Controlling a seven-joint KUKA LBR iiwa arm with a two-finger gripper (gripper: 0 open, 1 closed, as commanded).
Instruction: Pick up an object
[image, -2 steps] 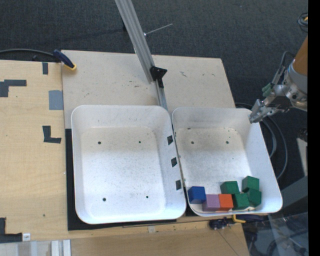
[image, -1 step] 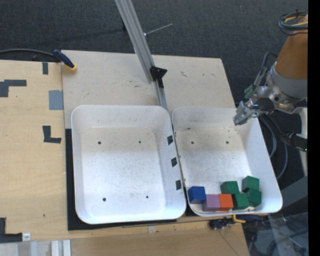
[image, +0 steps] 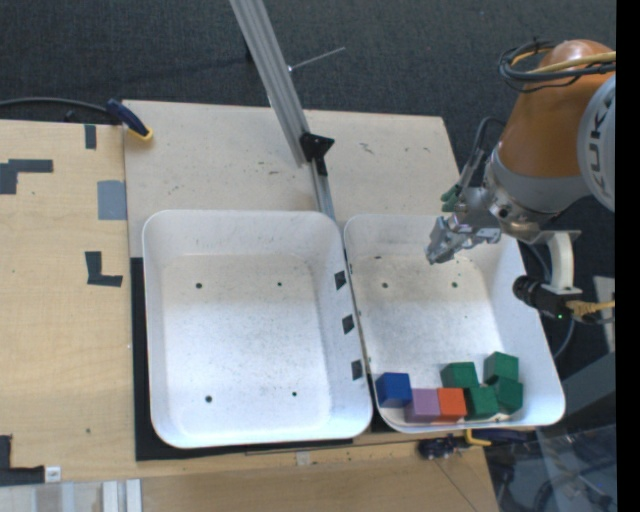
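Note:
Several small blocks lie along the near edge of the right bin (image: 400, 300): a blue block (image: 394, 388), a purple block (image: 426, 403), an orange block (image: 452, 402) and green blocks (image: 488, 383). My gripper (image: 441, 252) hangs over the far part of that bin, well away from the blocks, with nothing visible between its fingers. The grey arm with its orange band (image: 555, 110) comes in from the right.
The left bin (image: 240, 330) sits beside the right one, divided by a shared rim with black clips (image: 348, 323). A slanted metal rail (image: 285, 95) runs from the top down to the bins. A blue and yellow clamp (image: 130, 118) lies on the bench's far left.

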